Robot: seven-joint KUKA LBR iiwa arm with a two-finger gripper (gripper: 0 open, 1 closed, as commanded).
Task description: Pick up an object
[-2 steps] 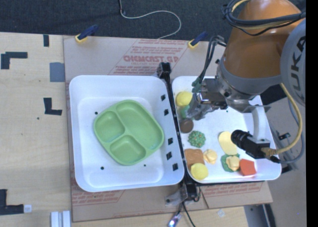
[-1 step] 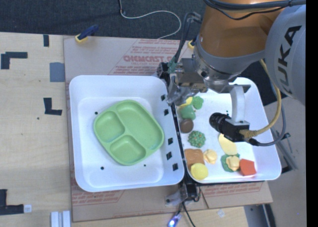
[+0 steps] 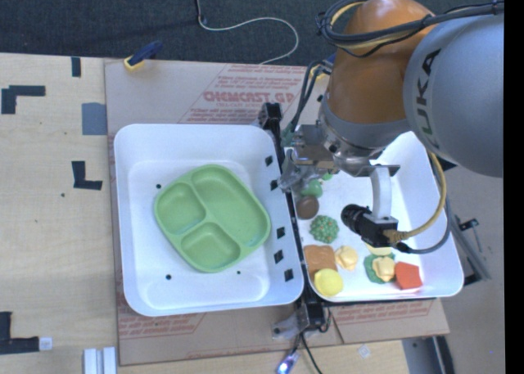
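Note:
My gripper (image 3: 309, 180) hangs over the left side of the right bin (image 3: 446, 270), just above a small brown round piece (image 3: 308, 207). A bit of green shows at the fingers, but I cannot make out what it belongs to. Below it in the bin lie a green broccoli-like piece (image 3: 323, 227), a tan bread-like piece (image 3: 319, 257), a yellow lemon (image 3: 328, 283), a small yellow piece (image 3: 347, 258), a green-and-yellow piece (image 3: 381, 268) and an orange-red block (image 3: 408, 276).
The left bin (image 3: 131, 192) holds a green divided plate (image 3: 212, 217). The arm's orange and grey body (image 3: 385, 78) covers the right bin's upper part. A black fitting (image 3: 366, 224) with cabling hangs inside the right bin. Clips sit along the divider between the bins.

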